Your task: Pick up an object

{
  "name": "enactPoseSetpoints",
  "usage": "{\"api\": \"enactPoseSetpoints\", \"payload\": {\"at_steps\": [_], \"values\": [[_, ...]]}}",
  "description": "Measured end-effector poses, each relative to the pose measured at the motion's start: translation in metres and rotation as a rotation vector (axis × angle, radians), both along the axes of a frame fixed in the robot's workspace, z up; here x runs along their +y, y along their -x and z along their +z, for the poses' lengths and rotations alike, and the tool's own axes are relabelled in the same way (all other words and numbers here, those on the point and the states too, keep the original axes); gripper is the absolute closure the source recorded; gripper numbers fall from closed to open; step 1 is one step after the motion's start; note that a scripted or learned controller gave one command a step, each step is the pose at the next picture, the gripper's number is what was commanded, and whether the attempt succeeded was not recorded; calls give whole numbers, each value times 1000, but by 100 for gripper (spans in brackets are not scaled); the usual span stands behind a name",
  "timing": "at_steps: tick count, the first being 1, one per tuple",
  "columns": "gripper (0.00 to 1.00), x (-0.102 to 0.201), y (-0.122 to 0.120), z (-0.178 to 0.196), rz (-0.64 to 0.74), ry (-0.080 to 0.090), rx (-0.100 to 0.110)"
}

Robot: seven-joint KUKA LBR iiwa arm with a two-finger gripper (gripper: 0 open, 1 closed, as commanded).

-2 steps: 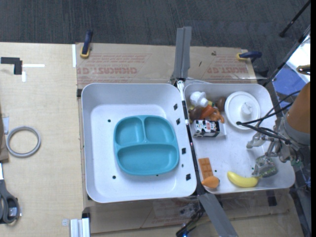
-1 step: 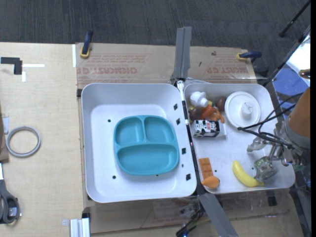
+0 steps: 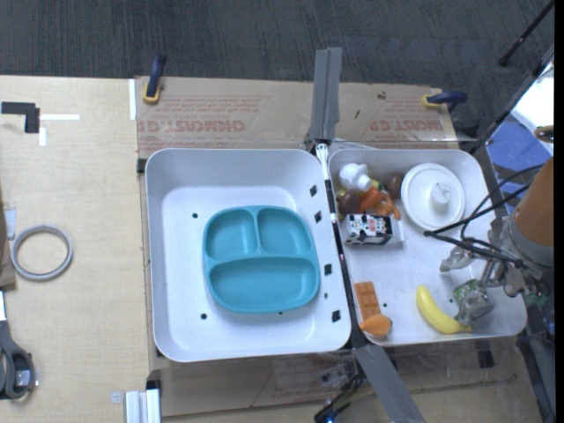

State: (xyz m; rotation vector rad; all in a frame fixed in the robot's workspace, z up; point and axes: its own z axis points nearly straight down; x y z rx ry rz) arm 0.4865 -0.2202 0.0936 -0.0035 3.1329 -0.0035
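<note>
- end effector point(image 3: 473, 300) low in right bin point(image 3: 493, 320), finger state can't tell
- banana point(image 3: 437, 312) just left of it, almost touching
- teal plate point(image 3: 262, 259) in left bin point(image 3: 167, 236)

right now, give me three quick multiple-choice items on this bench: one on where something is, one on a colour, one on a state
1. Where does the banana lie?
A. in the left bin, on the plate
B. in the right bin, near its front edge
C. on the bench beside the tape roll

2. What colour is the divided plate in the left bin?
A. red
B. yellow
C. teal blue

3. How does the divided plate stand?
A. flat, with bare compartments
B. tipped up against the bin wall
C. upside down

Answers:
1 B, the banana rests in the right bin close to the gripper.
2 C, the plate is teal blue against the white bin.
3 A, it lies flat with its three compartments facing up and nothing in them.
</note>
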Motion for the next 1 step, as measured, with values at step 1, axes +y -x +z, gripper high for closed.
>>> {"api": "enactPoseSetpoints", "payload": {"at_steps": [1], "values": [[0,0,-82,-1,67,-2,3]]}}
